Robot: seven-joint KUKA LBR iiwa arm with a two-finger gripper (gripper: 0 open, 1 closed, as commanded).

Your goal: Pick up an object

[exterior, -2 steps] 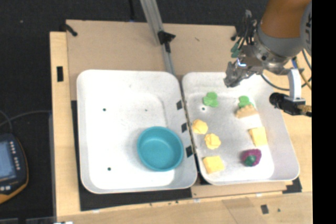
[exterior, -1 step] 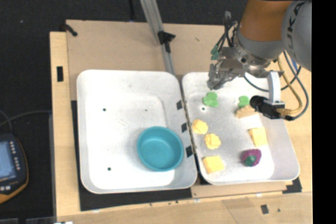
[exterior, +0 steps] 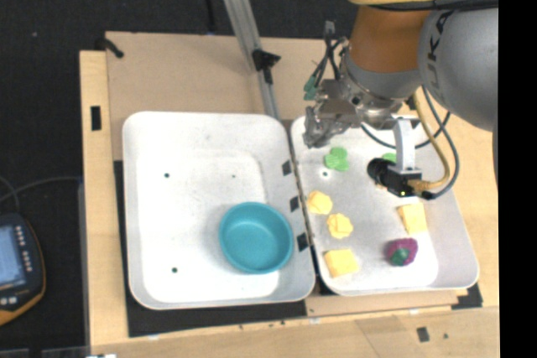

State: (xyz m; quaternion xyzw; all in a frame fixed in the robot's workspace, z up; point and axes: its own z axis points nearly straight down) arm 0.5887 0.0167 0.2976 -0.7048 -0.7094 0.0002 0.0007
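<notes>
We see our pincer (exterior: 317, 132) poised just beside the green piece (exterior: 336, 158) in the right bin (exterior: 453, 264); its grip we cannot tell, nothing lifted yet.

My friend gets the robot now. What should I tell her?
Gripper: low over the right bin's back left corner; open or shut, can't tell.
Right bin: green piece just beside the gripper, four yellow pieces, a purple-green one.
Left bin: blue bowl.
Done: nothing seen picked up.
Left: grab one.
</notes>
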